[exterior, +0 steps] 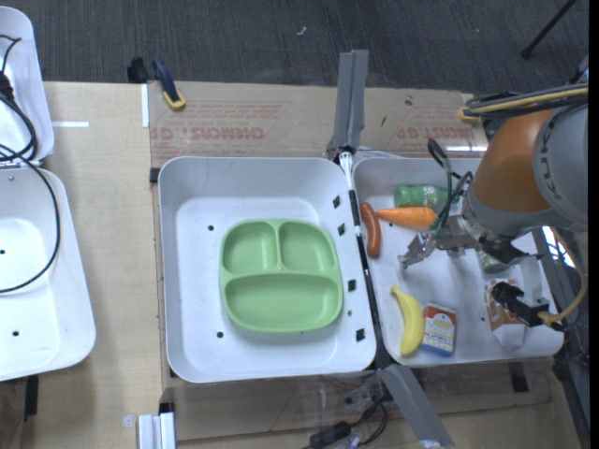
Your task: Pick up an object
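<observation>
Arm (533,171) comes in from the right, over the right bin (468,349). Claw (418,251) sits low in that bin w/ its fingers spread apart, nothing between them.

Carrot (405,217) lies just above the claw, close to it, pointing left. Green pkg (418,195) is just beyond the carrot, at the bin's far wall. Hot dog (372,228) lies left of the claw, near the bin's left wall. Banana (405,319) is below the claw and a bit left; small carton (438,330) is right beside the banana, touching or nearly so. Another small pkg (504,309) lies to the claw's lower right, under the arm's cabling, hard to read.

Left bin (187,279) is well left of the claw and holds a green divided plate (280,276), three compartments.
</observation>
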`<state>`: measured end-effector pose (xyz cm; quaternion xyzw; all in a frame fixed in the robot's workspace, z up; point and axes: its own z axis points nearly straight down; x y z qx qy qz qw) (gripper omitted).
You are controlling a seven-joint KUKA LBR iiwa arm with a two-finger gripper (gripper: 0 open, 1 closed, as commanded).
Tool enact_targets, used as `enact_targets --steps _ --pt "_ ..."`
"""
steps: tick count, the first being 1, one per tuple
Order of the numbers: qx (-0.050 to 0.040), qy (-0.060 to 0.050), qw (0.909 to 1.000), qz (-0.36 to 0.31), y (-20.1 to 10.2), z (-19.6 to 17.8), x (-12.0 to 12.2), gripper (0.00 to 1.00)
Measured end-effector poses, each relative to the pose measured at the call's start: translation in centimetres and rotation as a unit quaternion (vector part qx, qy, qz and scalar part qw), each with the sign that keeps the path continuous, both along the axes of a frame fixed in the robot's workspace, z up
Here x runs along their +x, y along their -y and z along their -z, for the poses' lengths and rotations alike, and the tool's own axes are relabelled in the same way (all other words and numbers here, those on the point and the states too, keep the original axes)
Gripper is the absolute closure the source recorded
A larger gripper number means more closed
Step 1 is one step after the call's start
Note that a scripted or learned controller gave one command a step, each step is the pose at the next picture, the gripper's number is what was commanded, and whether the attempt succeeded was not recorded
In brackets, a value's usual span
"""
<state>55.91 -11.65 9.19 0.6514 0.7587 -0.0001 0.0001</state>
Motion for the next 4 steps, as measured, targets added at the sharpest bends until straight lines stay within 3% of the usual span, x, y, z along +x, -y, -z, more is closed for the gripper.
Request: enact_targets --steps 1,2,3,4 --pt "-0.0001 0.0 1.0 0.002 0.1 -0.9 0.0 1.0" --pt "-0.0001 -0.001 1.0 0.002 0.1 -0.9 0.0 0.0" --pt "-0.0006 0.0 0.9999 -0.016 0.8 0.0 7.9 0.0" --pt "0.002 -0.01 0.9999 -0.006 2.0 0.1 9.6 0.0"
